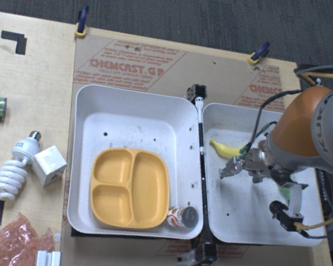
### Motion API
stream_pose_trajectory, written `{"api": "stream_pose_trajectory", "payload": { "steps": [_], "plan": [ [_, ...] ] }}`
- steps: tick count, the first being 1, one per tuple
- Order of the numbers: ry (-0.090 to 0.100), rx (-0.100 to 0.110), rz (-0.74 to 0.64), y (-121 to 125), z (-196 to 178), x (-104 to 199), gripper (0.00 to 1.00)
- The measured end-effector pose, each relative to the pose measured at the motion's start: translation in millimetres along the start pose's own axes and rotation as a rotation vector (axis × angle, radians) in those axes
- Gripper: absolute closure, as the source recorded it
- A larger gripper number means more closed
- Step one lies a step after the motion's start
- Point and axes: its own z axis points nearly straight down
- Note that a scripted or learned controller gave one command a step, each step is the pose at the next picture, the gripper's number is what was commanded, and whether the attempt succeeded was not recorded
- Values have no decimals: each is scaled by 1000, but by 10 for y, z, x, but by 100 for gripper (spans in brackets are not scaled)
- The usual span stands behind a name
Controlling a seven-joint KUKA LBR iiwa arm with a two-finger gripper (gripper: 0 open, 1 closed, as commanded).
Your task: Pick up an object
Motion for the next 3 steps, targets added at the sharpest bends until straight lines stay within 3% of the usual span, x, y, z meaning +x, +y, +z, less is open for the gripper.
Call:
{"api": "stream_pose_trajectory", "payload": {
  "steps": [1, 2, 3],
  "plan": [
    [1, 2, -2, -388, 97, -52, 0],
    [0, -1, 0, -376, -2, -62, 100],
    [0, -1, -1, -377, -3, -62, 0]
  ]
}}
